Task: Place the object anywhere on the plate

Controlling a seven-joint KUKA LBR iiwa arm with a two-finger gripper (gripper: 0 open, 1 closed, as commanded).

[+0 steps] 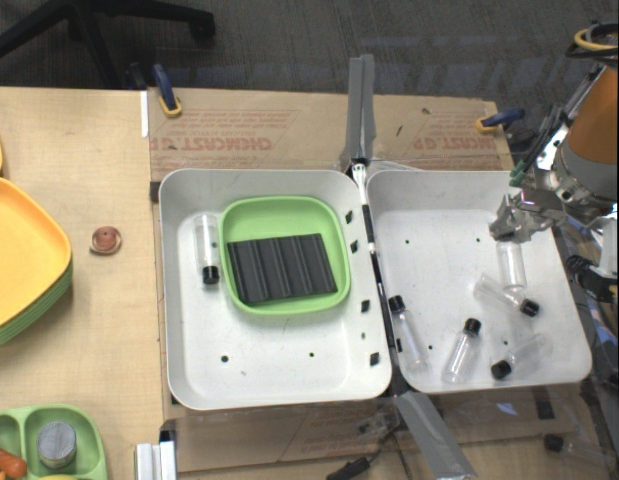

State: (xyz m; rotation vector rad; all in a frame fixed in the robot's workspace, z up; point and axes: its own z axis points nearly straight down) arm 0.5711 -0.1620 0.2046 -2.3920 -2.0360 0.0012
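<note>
Five clear vials lie in the right bin [429, 203], one [511, 266] between the closed gripper [511, 230] fingers at its 2 o'clock. A sixth vial [206, 250] lies at 9 o'clock of the green plate [284, 214], which carries a dark ridged block [285, 268]. Cardboard [224, 140] print reads mirrored.

Glossy green plastic plate [285, 218], clear plastic vials [511, 268], smooth white bins [279, 378].

The plate [285, 226] and one vial [206, 249] beside it lie in the left bin [189, 358]; several vials [459, 353] lie in the right bin [429, 218].
</note>
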